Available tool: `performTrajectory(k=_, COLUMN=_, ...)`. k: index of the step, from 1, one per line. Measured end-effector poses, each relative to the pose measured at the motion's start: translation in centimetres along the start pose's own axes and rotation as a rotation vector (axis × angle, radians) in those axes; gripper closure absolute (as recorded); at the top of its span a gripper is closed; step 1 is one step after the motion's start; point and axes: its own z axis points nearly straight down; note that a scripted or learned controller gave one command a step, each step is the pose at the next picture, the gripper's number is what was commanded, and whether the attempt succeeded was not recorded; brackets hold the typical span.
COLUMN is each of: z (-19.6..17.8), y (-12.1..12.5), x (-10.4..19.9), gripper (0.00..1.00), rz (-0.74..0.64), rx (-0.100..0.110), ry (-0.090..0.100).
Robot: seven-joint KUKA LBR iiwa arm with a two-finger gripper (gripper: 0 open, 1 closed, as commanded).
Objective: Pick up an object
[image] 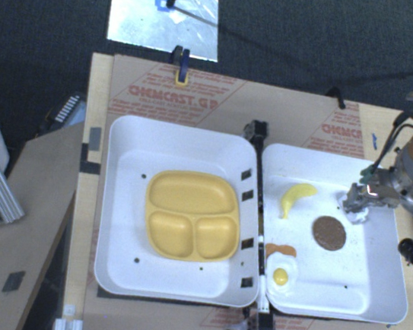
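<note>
The right bin (371,300) holds a yellow banana (295,197), a round brown patty (329,233), a small orange-brown strip (281,251) and a fried egg (281,275). My gripper (357,207) hangs over the right bin's upper right part, just above and right of the patty and right of the banana. I see nothing between its fingers. The left bin (128,149) carries a yellow tray (187,215) with three compartments.
Both bins rest on a cardboard sheet (201,98) on the bench. A black divider with clips (251,198) runs between the bins. A shiny metal plate (164,8) lies on the dark floor behind. Cables trail at the back right.
</note>
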Motion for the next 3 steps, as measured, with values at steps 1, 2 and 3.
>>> performTrajectory(k=1, z=-0.6, y=-0.8, x=4.7, gripper=1.0, rz=-0.005, rx=0.003, ry=0.003)
performTrajectory(k=2, z=-0.9, y=-0.1, x=10.8, gripper=1.0, rz=-0.007, rx=0.002, ry=0.003)
performTrajectory(k=3, z=-2.0, y=-0.3, x=16.0, gripper=1.0, rz=-0.006, rx=0.002, ry=0.002)
